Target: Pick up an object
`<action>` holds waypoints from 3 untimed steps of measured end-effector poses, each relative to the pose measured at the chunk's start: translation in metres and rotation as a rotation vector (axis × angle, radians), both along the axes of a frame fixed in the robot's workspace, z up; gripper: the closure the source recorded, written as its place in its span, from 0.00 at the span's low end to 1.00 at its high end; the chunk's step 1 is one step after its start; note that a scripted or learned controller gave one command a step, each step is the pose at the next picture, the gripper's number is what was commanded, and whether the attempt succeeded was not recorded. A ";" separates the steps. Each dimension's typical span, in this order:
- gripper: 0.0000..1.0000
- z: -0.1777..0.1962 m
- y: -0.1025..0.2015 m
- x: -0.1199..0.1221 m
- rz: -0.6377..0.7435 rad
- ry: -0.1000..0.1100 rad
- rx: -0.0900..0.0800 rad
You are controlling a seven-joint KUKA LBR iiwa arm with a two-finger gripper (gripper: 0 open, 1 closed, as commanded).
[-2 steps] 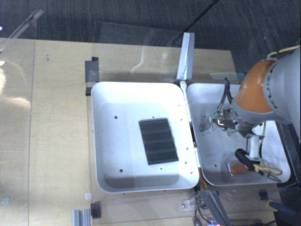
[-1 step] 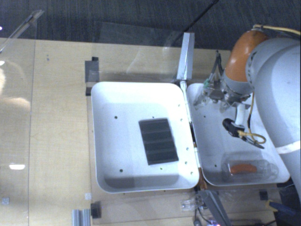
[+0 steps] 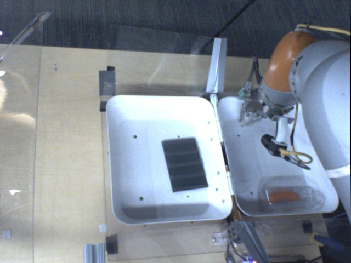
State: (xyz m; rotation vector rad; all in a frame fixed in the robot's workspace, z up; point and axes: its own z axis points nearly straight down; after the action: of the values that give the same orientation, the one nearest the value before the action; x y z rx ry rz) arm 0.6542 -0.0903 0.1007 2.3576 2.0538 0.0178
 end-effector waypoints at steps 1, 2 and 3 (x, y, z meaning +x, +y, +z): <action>0.00 0.000 0.000 0.000 0.000 0.000 0.000; 0.00 0.005 -0.011 0.017 0.016 0.009 0.001; 0.00 0.057 -0.083 0.017 0.150 0.008 -0.002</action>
State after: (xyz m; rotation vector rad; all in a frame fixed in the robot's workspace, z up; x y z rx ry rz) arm 0.6709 -0.1729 0.1581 2.1996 2.2279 0.0082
